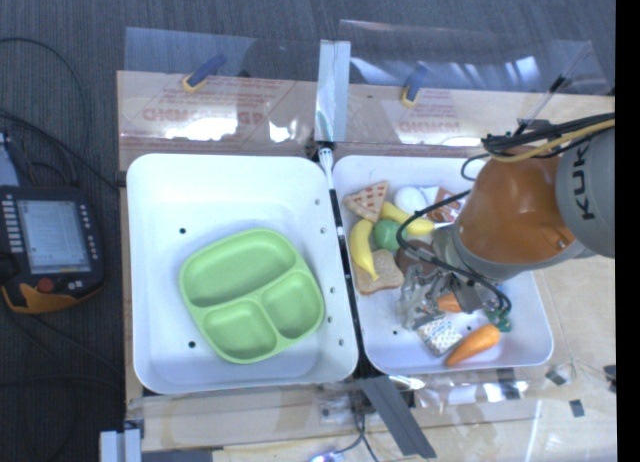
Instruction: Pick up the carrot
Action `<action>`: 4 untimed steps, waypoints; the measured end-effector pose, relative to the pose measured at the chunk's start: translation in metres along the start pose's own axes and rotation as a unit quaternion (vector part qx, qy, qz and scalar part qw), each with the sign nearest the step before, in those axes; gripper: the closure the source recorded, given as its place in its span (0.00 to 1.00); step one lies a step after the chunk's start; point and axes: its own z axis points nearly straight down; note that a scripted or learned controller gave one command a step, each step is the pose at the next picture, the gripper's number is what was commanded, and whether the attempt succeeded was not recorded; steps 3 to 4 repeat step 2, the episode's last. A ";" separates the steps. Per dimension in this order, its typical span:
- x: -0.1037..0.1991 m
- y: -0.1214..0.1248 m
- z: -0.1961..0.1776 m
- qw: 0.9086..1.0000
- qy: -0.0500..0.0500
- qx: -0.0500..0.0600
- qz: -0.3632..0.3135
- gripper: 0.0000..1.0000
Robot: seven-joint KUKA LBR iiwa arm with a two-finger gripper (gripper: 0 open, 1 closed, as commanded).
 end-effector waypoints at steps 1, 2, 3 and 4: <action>-0.020 0.044 -0.083 0.990 0.006 -0.006 -0.140 1.00; 0.004 -0.041 -0.124 0.987 0.007 -0.005 -0.160 1.00; 0.004 -0.041 -0.124 0.987 0.007 -0.005 -0.160 1.00; 0.004 -0.041 -0.124 0.987 0.007 -0.005 -0.160 1.00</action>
